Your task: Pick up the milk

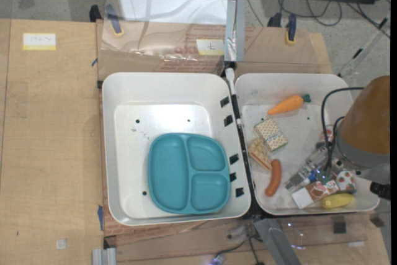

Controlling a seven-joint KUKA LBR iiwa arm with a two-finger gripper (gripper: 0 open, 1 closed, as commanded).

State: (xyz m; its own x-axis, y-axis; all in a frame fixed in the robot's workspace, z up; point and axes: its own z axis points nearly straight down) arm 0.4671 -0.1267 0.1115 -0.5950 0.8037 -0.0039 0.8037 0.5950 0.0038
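Note:
The milk (317, 190) is a small carton with a white end and red-and-blue print. It lies on its side near the front edge of the right bin (291, 85). My gripper (299, 178) hangs low over the bin, just above and to the left of the carton, very close to it or touching it. The grey arm with its orange band (372, 118) comes in from the right and hides the bin's right side. Nothing shows held in the gripper.
A yellow fruit (339, 200) lies right of the milk. A sausage (273, 177), a bread slice (260, 153), a checkered cracker (270, 133) and a carrot (288, 105) lie further left and back. The left bin (124, 133) holds a teal divided plate (188, 173).

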